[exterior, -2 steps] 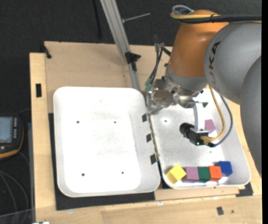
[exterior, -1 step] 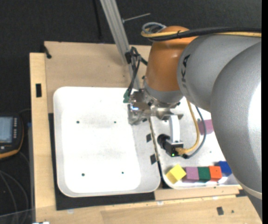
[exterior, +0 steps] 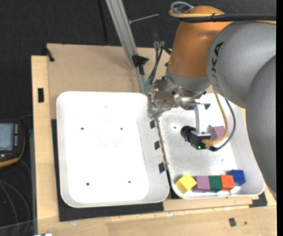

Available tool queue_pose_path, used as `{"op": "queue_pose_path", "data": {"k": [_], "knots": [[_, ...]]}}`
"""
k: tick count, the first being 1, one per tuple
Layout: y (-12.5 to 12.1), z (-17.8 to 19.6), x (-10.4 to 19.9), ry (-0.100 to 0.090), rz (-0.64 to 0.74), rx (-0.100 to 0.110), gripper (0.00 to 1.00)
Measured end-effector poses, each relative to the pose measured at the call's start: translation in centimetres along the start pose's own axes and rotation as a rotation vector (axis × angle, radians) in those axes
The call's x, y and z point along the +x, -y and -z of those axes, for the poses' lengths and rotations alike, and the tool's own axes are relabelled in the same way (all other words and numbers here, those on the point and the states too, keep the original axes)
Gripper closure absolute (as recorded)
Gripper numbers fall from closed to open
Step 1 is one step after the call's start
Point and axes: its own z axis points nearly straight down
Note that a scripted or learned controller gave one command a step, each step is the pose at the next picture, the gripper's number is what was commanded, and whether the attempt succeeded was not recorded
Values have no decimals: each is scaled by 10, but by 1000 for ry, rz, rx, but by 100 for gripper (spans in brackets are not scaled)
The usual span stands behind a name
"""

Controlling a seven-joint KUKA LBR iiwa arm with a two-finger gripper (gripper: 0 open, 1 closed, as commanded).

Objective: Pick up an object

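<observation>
Overhead, we see the grey arm reach in from the right, with its gripper (exterior: 163,100) low over the far left corner of the right bin (exterior: 179,157), close to the wall it shares with the left bin (exterior: 107,146). The wrist covers it, so we cannot tell how far it is open or whether it has hold of anything. Five blocks line the near wall of the right bin, touching or nearly so: a tilted yellow block (exterior: 185,183), a purple block (exterior: 201,183), a green block (exterior: 215,183), an orange block (exterior: 227,181) and a blue block (exterior: 237,176). A mauve block (exterior: 217,131) sits apart near mid-bin. Both bins rest on the table (exterior: 42,132).
</observation>
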Motion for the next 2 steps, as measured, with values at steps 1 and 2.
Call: {"op": "queue_pose_path", "data": {"k": [1,2], "knots": [[6,-7,32,0,6,7,100],[45,-81,36,1,1,14,100]]}}
